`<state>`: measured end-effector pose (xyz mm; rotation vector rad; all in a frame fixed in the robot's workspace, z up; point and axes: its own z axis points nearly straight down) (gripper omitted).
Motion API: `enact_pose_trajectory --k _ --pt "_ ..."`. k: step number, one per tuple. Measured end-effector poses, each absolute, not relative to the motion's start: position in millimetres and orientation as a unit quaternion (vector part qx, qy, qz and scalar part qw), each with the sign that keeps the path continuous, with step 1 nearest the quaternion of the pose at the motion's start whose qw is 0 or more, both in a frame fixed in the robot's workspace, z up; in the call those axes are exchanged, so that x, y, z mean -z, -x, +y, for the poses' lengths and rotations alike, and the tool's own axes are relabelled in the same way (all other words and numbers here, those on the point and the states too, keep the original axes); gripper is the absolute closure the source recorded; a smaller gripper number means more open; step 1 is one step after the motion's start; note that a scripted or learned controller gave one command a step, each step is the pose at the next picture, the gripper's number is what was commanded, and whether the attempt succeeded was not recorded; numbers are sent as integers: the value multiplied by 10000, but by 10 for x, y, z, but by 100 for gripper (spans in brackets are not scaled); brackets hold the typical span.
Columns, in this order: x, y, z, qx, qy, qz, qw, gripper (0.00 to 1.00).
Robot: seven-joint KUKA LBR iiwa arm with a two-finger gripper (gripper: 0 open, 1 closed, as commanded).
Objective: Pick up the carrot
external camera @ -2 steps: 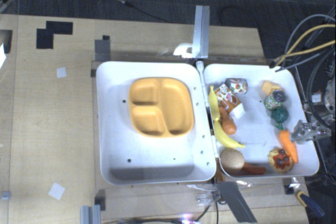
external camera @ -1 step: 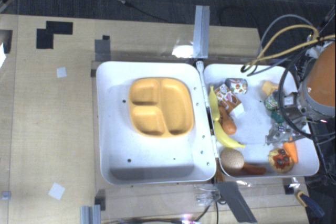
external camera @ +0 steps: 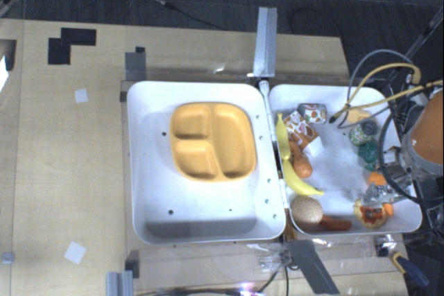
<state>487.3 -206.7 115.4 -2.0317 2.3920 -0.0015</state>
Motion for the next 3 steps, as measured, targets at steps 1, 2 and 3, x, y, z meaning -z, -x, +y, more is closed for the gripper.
enact_pose_trajectory --k 1,2,3 --pt "-977 -4939 -1916 84 7170 6970 41 100" --pt "-1556 -5042 -1520 38 7344 6787 39 100" --pt "-2064 -5005 -1989 37 7358 6772 25 100"
